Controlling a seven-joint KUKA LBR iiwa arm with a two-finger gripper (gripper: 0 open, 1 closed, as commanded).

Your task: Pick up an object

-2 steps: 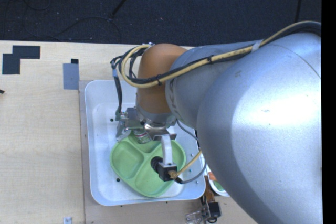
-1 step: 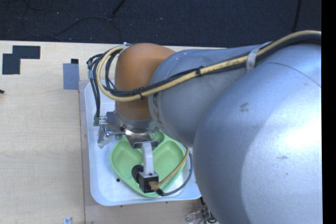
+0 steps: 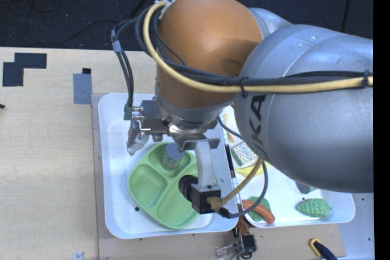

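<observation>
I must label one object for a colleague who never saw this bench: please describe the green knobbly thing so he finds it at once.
Find the right-hand white bin, under the big grey arm. Near its lower right corner lies the green knobbly thing, apart from the orange item. Its bumpy surface, like a grape bunch, sets it apart from the smooth green divided plate.

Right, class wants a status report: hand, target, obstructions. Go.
Hand low over green tray, left bin. Grip unclear. Nothing seen held. Arm blocks much of the bins.
</observation>
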